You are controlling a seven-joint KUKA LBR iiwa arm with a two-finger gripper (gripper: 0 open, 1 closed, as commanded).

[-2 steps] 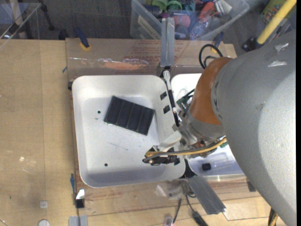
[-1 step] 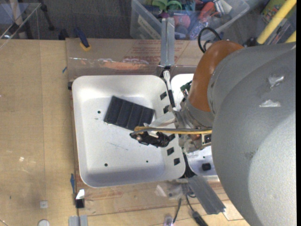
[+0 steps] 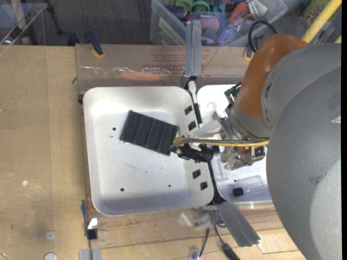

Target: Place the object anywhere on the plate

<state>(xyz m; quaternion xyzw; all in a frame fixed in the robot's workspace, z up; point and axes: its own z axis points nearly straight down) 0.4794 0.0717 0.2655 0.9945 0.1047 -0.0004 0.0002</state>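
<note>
1 black ribbed rectangular slab [image 3: 148,132] lay in the left white bin [image 3: 108,191]; the claw [image 3: 234,157], centre-right, hid its state.

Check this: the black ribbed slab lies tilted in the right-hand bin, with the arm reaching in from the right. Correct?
No. The camera view shows the black ribbed slab tilted in the left-hand bin; the arm does reach in from the right.

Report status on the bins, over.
Pincer at the wall between bins. Black ribbed slab flat in left bin, close by. Small dark piece in right bin.
</note>
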